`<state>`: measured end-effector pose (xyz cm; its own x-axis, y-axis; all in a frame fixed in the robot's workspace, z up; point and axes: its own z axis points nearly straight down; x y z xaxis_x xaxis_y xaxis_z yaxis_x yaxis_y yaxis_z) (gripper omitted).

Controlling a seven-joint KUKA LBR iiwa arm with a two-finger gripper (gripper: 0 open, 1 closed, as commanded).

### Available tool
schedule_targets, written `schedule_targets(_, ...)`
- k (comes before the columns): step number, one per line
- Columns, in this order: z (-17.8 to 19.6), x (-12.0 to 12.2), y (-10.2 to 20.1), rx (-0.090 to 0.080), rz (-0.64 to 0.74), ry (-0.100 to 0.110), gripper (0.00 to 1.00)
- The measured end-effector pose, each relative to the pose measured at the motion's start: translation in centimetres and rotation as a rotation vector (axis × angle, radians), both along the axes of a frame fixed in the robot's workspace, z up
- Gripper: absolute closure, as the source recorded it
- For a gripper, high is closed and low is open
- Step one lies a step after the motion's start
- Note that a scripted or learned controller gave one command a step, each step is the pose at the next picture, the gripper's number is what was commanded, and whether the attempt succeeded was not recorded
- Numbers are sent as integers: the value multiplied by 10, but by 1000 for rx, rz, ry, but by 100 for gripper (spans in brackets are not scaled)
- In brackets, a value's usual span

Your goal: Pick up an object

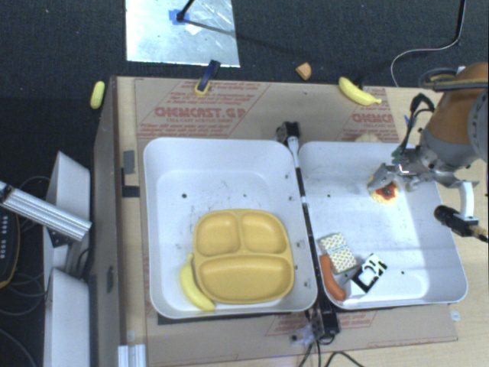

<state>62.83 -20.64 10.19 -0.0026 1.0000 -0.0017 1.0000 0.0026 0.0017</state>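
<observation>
Hovering over the right bin (pixel 447 270), the gripper (pixel 388 180) is being positioned directly above a small orange-red object (pixel 386 194); its opening cannot be judged

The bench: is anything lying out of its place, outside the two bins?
Yes. A banana and a small orange piece lie beyond the bins at the far edge, and a yellow object sits off the bench's left corner.

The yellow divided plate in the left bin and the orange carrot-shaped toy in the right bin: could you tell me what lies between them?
In the camera view, the two bins' adjoining white rims lie between the yellow divided plate and the orange carrot-shaped toy.
</observation>
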Motion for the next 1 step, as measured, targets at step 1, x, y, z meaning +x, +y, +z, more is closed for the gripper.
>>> schedule_targets(1,11,1,0,-2,3,-4,100)
